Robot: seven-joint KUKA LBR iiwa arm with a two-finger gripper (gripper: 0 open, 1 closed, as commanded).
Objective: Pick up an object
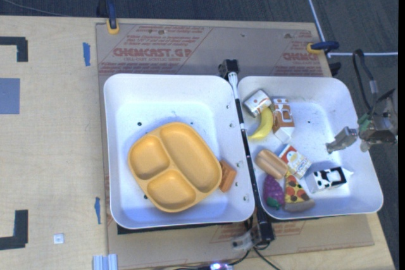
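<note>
Here, two glossy white bins sit side by side. The left bin (126, 104) holds a smooth yellow three-part plate (174, 165) with an orange block (227, 175) touching its 3 o'clock edge. In the right bin (329, 98), toy food crowds 9 o'clock: a curved banana (263, 125), hotdog (273, 163), purple grapes (273, 190), pizza slice (295, 191) and a cow-patterned carton (330, 178). The gripper (347, 138) hangs at 3 o'clock; its grip is unclear, and nothing is seen in it.
</note>
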